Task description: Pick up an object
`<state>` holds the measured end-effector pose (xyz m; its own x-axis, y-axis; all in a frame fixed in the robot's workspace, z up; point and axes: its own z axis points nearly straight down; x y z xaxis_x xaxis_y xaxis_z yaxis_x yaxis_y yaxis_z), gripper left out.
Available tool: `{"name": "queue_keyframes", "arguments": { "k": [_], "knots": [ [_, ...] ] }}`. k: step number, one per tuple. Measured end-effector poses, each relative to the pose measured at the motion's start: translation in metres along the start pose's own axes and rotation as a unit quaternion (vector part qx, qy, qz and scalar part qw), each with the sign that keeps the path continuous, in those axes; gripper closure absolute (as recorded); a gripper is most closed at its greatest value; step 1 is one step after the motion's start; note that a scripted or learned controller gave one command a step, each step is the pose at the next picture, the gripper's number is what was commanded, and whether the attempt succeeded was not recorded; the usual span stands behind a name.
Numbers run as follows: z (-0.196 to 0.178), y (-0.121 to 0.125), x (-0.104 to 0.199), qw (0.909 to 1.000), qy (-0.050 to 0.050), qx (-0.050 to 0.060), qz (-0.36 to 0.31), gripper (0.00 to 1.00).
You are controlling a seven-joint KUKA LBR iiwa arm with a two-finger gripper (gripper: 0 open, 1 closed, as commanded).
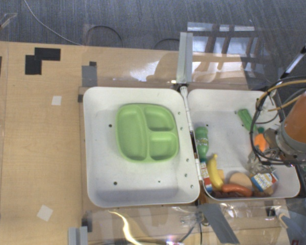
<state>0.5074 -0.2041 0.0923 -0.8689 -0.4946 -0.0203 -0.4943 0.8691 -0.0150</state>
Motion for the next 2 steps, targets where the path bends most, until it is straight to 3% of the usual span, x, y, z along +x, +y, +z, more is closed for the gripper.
{"name": "queue_keyframes", "arguments": {
  "k": [1, 2],
  "knots": [
    [-0.001, 0.041, -0.027, 0.9994, 0.001, 0.001, -0.034, 0.0],
    [0.003, -0.009, -0.082, 0.9998, 0.002, -0.001, 0.017, 0.0]
  ]
}}
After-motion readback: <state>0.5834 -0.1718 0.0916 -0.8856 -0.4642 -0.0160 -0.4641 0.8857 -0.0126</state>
